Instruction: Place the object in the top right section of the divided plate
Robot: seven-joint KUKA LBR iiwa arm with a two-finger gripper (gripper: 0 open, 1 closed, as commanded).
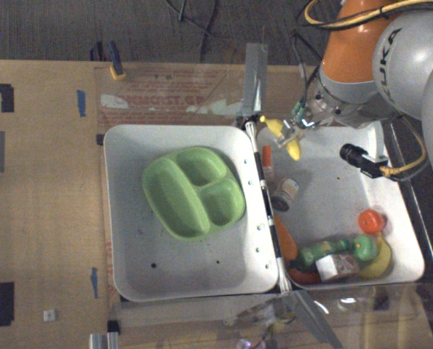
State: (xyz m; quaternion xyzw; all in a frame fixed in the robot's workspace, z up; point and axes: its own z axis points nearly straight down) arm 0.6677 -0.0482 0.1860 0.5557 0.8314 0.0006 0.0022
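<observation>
1. Nearest to us, along the lower edge of the right bin (325, 195), lay a heap of toy food: a green piece (325, 251), a small printed box (338, 266), a yellow fruit (380, 260), an orange ball (371, 221) and an orange carrot-like piece (287, 242) against the divider.
2. Further up, we saw a small can (285, 190) and a thin tube (267, 163) close to the wall between the bins.
3. Beside them, in the left bin (129, 253), sat the green divided plate (193, 191), all three sections bare; its top right section was the pocket under the upper rim.
4. At the far end of the right bin, the gripper (295, 128) hung over the yellow banana (289, 141). We judged the banana was clamped between the fingers, lifted off the floor, though the view was small.
5. We took the step to be the carry: the next move called for a swing leftward over the divider wall, high enough to clear it, then a release above that top right pocket.
</observation>
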